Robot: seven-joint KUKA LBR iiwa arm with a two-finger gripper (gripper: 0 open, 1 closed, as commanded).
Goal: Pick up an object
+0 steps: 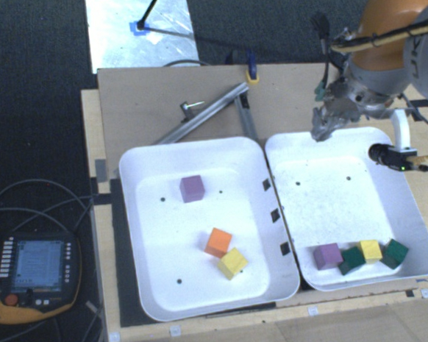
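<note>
Pincer: my gripper (321, 131) hangs over the far rim of the right bin, near its far left corner, and I see no block between its tips. From this angle I cannot tell how its tips stand, so I call it unknown.

Left bin (141, 231): it holds three blocks. I read them as spread loosely so each could be approached alone.

Purple block (192, 188): it sits alone toward the far side of the left bin, well apart from the other two. I judge it the easiest to close on there.

Orange block (219, 241): it sits nearer the front, turned at an angle.

Yellow block (233, 262): it lies just beside the orange one, touching or nearly so. I judge that a tight pair for a clean grab.

Right bin (426, 238): four blocks crowd its near edge in a row, likely slid down against the wall.

Second purple block (327, 255): it is the left end of that row.

Dark green block (350, 260): it is pressed between the purple and the next yellow.

Second yellow block (371, 249): it sits mid-row, hemmed on both sides.

Second green block (394, 252): it is the right end, close to the wall.

Task status: nothing is lifted yet, by my reading. Every block lies well apart from the gripper, so I expect a long reach forward and down first.
</note>
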